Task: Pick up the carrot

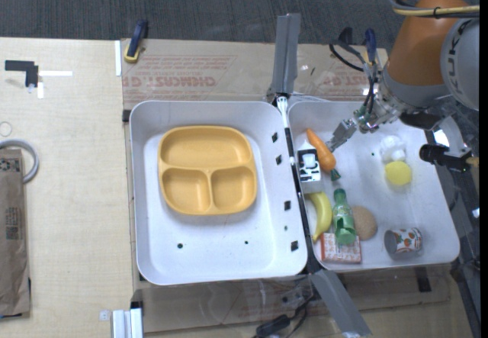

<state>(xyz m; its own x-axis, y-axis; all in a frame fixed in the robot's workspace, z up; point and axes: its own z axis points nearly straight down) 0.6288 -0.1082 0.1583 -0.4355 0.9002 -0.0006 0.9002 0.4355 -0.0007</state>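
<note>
The carrot (321, 149) is orange, with a small green end at its lower tip. It lies slanted in the right bin (435, 207), close to the bin's left wall and beside a black-and-white card (307, 165). My gripper (352, 128) hangs over the upper middle of that bin, just right of and above the carrot's thick end, and I see nothing held in it. The arm's orange band (425, 39) rises behind it at the upper right.
The right bin also holds a banana (321, 214), a green bottle (342, 216), a red-and-white box (341, 250), a brown round item (365, 223), a small can (402, 242), a yellow ball (397, 173) and a white lump (393, 147). A yellow divided plate (206, 170) sits in the left bin (229, 252).
</note>
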